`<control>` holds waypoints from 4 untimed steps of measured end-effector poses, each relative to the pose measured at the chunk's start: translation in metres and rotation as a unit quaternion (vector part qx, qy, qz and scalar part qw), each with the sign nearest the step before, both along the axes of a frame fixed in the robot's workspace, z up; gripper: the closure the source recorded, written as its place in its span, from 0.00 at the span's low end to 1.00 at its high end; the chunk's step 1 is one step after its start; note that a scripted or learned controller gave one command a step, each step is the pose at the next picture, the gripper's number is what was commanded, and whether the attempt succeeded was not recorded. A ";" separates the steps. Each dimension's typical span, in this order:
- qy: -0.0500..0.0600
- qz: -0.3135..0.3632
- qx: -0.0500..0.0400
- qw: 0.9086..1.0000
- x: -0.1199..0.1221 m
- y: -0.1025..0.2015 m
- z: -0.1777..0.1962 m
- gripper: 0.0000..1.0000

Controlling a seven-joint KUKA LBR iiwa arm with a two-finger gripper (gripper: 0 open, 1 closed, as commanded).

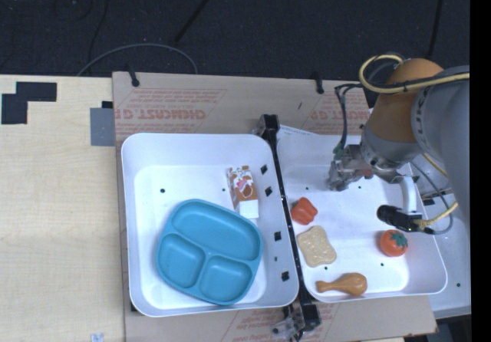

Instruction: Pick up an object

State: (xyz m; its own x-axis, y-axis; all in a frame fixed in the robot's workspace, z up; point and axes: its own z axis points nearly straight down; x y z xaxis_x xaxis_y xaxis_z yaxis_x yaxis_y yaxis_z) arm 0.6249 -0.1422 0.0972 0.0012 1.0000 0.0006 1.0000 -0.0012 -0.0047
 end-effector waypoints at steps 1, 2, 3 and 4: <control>-0.004 0.001 -0.001 1.000 -0.002 0.001 0.063 1.00; -0.003 0.001 0.000 1.000 -0.009 0.004 0.111 1.00; -0.004 0.001 -0.001 1.000 -0.008 0.003 0.174 1.00; -0.002 0.002 0.000 1.000 -0.007 0.003 0.177 1.00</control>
